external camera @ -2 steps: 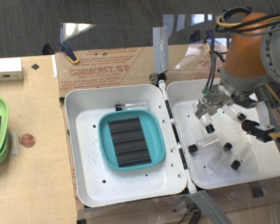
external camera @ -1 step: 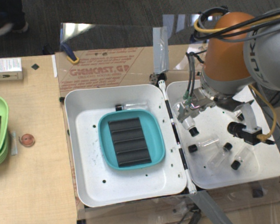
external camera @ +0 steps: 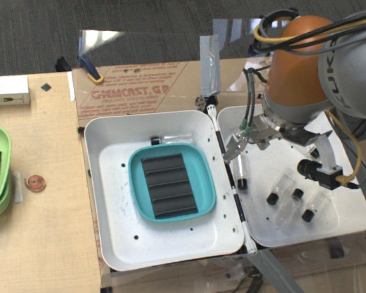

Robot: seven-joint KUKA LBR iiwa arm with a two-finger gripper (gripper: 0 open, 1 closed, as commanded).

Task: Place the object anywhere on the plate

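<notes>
The arm's hand (external camera: 237, 145) hangs over the right bin's (external camera: 357, 219) left edge, seemingly gripping a clear tube (external camera: 240, 169) pointing down, while the teal plate (external camera: 171, 181) sits in the left bin (external camera: 115, 239).

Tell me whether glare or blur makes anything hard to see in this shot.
Camera view: even light, mostly sharp; clear vials nearly vanish against the right bin; tape strip behind glares white; the teal plate reads crisply.

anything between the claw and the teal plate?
Yes. In the camera view, the two bins' adjoining rims run between the claw and the teal plate, plus a bare strip of the left bin's floor.
</notes>
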